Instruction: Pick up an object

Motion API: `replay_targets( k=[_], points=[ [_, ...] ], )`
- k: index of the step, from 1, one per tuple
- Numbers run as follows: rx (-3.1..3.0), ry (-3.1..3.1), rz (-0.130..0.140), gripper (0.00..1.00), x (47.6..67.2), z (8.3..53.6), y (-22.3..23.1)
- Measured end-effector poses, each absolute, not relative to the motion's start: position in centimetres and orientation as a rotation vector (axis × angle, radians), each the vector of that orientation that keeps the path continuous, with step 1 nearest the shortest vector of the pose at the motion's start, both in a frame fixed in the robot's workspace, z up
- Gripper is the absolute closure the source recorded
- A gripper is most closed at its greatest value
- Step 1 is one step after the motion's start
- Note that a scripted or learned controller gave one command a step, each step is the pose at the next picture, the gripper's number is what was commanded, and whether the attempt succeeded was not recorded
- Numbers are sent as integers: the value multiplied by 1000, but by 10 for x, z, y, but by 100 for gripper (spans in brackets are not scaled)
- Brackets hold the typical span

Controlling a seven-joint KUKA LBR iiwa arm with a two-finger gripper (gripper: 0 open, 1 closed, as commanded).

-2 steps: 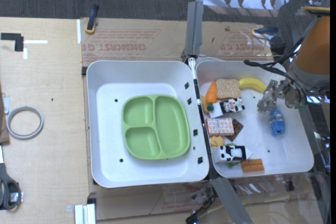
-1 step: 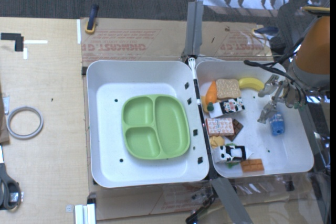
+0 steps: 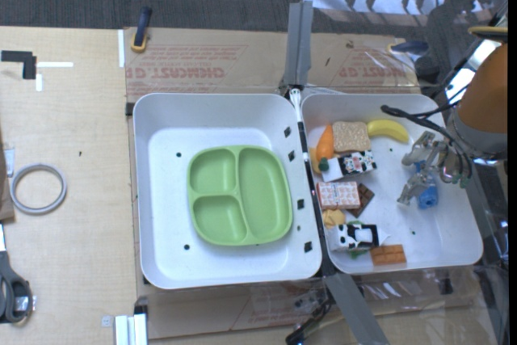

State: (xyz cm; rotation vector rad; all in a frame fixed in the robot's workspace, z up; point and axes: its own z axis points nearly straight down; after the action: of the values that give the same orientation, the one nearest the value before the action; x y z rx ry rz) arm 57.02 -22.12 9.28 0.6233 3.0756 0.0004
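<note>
- White plastic bins sit side by side on my counter [image 3: 65, 117], and my tool [image 3: 420, 174] hangs low inside the right bin [image 3: 452, 242], out toward its open middle.
- Right at the tip there's a small blue object [image 3: 427, 196]. It looks like it's beside or just under the tip, but I can't tell whether it's actually between anything or just lying on the bin floor. I also can't tell how far open the tool is from this angle, too much metal and cable in the way.
- My guess is that blue piece is the pick target, simply because it sits alone with room around it, which makes for an easy approach.
- Everything else is bunched along the right bin's left wall: an orange carrot-like thing [image 3: 325, 143], a slice of toast [image 3: 350, 136], a banana [image 3: 389, 130] a bit apart, a pink wafer block [image 3: 338, 194], two black-and-white cow-pattern pieces [image 3: 358, 236], and an orange brick-like block [image 3: 388, 255] near the front.
- That pile is packed tight and touching, so grabbing from there would probably be messier.
- The left bin [image 3: 157, 198] holds a green divided plate [image 3: 240, 195], sitting flat in the centre.
- Off to the side on the counter there's a roll of tape [image 3: 36, 188].
</note>
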Motion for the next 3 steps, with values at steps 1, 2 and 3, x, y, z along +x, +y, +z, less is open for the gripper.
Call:
replay_targets(
  k=[1,2,3],
  points=[
    [623,3076,0,0,570,93,-221],
    [618,3072,-2,100,572,103,-221],
    [618,3072,-1,0,572,103,-221]
  ],
)
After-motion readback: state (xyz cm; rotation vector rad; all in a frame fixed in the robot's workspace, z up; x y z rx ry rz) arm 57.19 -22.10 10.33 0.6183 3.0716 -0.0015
